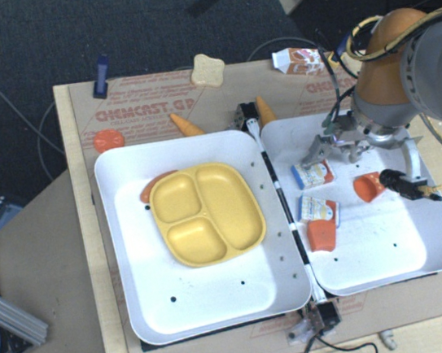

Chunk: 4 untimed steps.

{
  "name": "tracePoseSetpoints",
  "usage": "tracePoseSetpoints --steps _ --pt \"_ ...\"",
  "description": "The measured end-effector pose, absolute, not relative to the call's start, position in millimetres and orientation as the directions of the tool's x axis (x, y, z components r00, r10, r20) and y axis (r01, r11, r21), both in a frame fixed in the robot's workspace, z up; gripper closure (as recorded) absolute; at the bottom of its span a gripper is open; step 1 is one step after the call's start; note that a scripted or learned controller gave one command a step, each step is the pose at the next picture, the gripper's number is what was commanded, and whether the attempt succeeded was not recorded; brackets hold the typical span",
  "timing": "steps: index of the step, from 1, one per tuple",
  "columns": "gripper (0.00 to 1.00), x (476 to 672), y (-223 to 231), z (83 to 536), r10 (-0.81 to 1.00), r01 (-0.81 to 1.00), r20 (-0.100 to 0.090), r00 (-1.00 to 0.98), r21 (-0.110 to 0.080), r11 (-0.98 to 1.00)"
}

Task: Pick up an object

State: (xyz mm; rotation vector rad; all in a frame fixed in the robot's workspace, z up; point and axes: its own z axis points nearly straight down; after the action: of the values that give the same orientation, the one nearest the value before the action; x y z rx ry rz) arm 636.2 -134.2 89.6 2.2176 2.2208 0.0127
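My bench [89, 232] is the biggest thing here, a pale board with red lettering along its far edge. On it sit two shallow white bins side by side. The left bin [139, 291] carries a yellow divided tray [207, 212] with three compartments, tilted a little, and an orange-red piece [147, 191] peeks out from under the tray's far left corner. The right bin [406, 255] is where I am working.

My arm [428, 75] comes in from the right, grey with the orange band [389, 64] above the wrist, and it hangs over the far half of the right bin. My gripper [333, 145] sits at the far left part of that bin, above the bin floor and just beyond a small white and orange carton [313, 173]. How far my fingers stand apart I cannot tell from this angle, and nothing shows between them.

Nearer than that carton lies a second carton [318, 209] of the same kind, with a red-orange block [322, 235] touching its near edge. An orange cup-shaped piece [368, 186] lies right of the cartons, next to a black part of my tooling.

Beyond the bins, on the bench, lie a slice of toy bread [207, 69], a carrot [186, 125], a blue marker [101, 76], a round orange disc [108, 139] and a small milk carton [296, 59].
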Motion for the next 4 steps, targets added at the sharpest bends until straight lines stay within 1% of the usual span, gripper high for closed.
tracePoseSetpoints --steps 1,2,3,4 --pt "0.0 667.5 -118 85 1.0 1.0 0.0 -0.002 0.004 0.002" --pt "1.0 668.1 -118 96 1.0 1.0 -0.003 -0.002 0.007 0.002" --pt "0.0 668.0 -118 96 1.0 1.0 -0.003 -0.002 0.007 0.002" --pt "0.0 633.3 -114 84 1.0 1.0 0.0 0.001 -0.002 -0.001"
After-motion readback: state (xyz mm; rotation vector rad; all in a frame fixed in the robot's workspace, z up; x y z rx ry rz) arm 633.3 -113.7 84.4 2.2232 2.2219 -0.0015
